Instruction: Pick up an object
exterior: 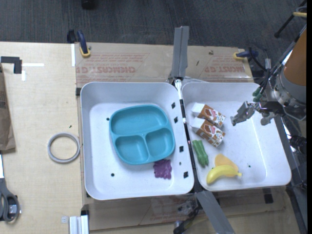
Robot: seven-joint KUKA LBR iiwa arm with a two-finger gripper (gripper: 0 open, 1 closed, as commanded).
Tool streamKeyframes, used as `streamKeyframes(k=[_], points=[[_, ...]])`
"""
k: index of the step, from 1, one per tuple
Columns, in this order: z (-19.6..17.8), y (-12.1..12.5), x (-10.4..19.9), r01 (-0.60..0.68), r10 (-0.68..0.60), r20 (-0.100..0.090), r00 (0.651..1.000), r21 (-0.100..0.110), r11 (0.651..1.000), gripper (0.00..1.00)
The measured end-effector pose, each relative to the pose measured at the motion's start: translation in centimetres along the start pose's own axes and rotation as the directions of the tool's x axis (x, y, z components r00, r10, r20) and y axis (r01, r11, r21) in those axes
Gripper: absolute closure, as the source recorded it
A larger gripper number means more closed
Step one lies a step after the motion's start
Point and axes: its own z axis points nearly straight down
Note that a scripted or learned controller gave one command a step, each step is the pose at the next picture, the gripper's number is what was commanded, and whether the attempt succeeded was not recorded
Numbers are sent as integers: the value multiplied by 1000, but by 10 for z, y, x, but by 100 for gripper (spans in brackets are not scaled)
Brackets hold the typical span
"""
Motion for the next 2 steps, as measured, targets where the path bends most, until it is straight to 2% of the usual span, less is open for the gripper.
streamKeyframes(k=[1,2], points=[[97,-11,42,-112,112,0,994,1,994,0],[97,-11,41,-113,113,0,994,0,994,0]])
